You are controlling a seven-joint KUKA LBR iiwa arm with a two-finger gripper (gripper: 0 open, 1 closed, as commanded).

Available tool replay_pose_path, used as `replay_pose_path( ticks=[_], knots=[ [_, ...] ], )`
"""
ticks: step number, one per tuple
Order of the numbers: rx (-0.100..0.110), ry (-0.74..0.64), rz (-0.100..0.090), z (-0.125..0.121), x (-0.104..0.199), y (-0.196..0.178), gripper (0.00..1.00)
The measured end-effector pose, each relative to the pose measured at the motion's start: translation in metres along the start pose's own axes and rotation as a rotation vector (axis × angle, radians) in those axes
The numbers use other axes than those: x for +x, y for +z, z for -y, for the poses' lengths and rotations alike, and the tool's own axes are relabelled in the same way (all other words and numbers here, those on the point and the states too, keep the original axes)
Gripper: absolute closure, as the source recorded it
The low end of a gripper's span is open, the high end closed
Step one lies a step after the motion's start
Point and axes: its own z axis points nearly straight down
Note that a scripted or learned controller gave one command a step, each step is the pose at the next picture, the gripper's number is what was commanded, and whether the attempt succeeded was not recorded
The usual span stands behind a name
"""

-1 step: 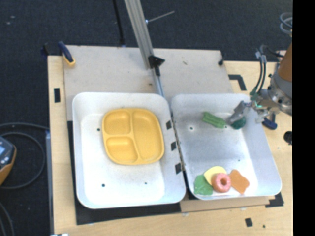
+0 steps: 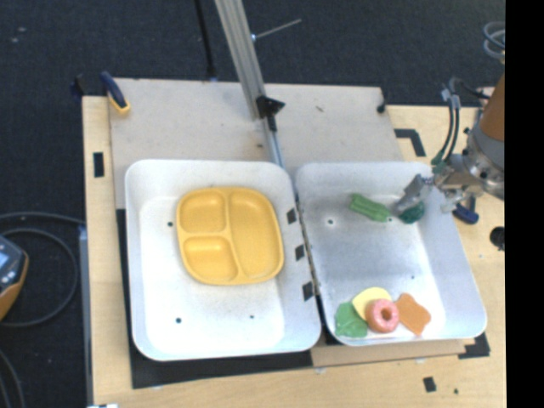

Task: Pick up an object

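Left bin (image 2: 153,330), shallow white plastic, held a yellow three-compartment plastic plate (image 2: 230,235) lying flat toward its upper middle; the plate's compartments looked bare. A slanted aluminium post (image 2: 242,49) rose from the bench (image 2: 187,113) behind the seam between the two bins. Right bin (image 2: 442,270), same shallow white make, sat just beside the left one. In its upper part lay a green elongated object (image 2: 370,207), tilted, one end pointing toward the gripper. At its near edge a cluster sat touching: a green lumpy piece (image 2: 348,321), a yellow rounded piece (image 2: 371,298) behind a pink ring-shaped doughnut toy (image 2: 383,315), and an orange flat piece (image 2: 414,313) at the right. The two-finger gripper (image 2: 414,202) reached in from the right, low over the upper right bin, tips beside the green object's right end. Whether it was apart or together could not be told; a dark teal patch sat at its tip.
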Motion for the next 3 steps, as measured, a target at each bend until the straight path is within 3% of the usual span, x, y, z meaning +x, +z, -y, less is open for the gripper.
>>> replay_pose_path(
  ticks=[3],
  knots=[
    [0.0, 0.003, 0.001, 0.008, -0.007, 0.149, 0.0]
  ],
)
